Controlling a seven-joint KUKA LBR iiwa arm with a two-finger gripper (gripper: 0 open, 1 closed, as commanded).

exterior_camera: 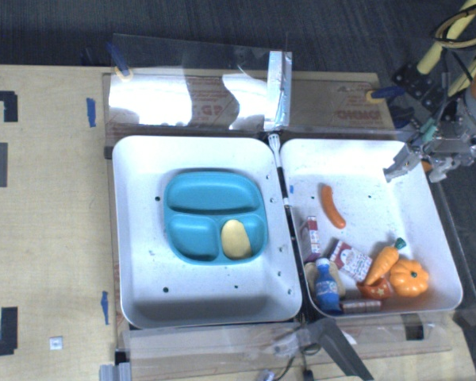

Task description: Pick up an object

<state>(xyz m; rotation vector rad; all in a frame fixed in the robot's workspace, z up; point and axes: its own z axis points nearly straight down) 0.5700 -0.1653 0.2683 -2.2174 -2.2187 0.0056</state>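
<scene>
The claw [403, 165] hangs over the right bin's [365, 159] far corner, holding nothing; whether it gapes I cannot tell; hotdog [332, 205] lies near

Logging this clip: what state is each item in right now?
claw: over right bin's far right corner, holding nothing
blue tray: flat in left bin
yellow lemon: in tray's compartment
sausage: lying loose
carrot: leaning on pumpkin
blue bottle: on its side
</scene>
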